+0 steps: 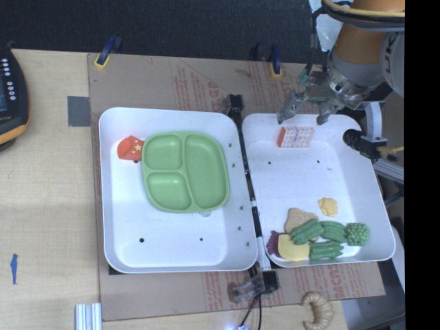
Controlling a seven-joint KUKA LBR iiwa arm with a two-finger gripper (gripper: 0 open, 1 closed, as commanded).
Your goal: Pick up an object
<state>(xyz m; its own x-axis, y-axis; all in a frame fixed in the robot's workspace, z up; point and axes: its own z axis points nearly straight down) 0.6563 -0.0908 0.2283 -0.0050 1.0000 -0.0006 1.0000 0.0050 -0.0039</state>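
We see the gripper (pixel 300 117) with fingers spread wide above the small pink box (pixel 295 137) at the right bin's (pixel 364 184) far edge. Looks light and stiff; we'd pinch its long sides.

The green tray (pixel 185 172) hides part of the red item (pixel 129 147).

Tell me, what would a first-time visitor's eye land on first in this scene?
Probably the green divided plate in the left bin, with a small red object at its upper-left corner. Next, the gripper, fingers spread, above a small pink-and-white box in the right bin, and the toy foods heaped in that bin's near corner.
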